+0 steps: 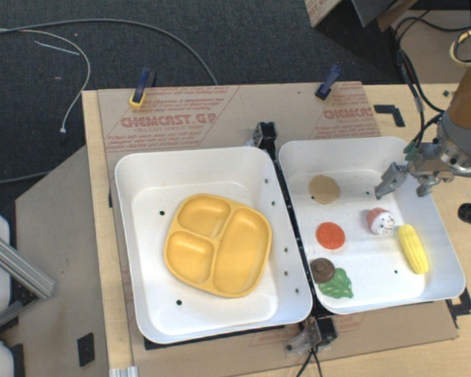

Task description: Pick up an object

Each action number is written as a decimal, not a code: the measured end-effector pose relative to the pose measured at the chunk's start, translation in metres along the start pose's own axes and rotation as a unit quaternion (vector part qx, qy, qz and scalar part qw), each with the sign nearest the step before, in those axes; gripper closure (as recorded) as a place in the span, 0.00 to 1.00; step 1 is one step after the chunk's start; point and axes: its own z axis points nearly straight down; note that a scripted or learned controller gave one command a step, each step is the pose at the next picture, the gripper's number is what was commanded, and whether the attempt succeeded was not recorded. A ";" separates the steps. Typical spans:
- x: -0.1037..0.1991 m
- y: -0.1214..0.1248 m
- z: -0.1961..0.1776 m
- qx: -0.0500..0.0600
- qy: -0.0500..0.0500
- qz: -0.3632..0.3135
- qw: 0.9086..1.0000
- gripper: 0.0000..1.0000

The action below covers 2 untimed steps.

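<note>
Right bin [300, 220] contents: one yellow corn cob [413, 248], long axis running near to far and tilted slightly left at its far end; one red-and-white rounded piece [380, 221]; one orange-red disc [330, 235]; one tan disc [324, 189]; one brown piece [322, 269] touching one green leafy piece [336, 284]. Left bin [135, 228] holds one yellow three-compartment plate [218, 244]. Gripper [408, 178], fingers spread and holding nothing, hangs over the right bin's far right corner.

place: robot lab | cues: clamped cardboard bench [215, 106]; loose cables [55, 51]; dark carpet [235, 26]
</note>
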 end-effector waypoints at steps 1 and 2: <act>0.000 0.003 -0.006 -0.006 -0.001 -0.001 1.000 0.00; 0.011 0.003 0.048 -0.003 0.000 -0.002 1.000 0.00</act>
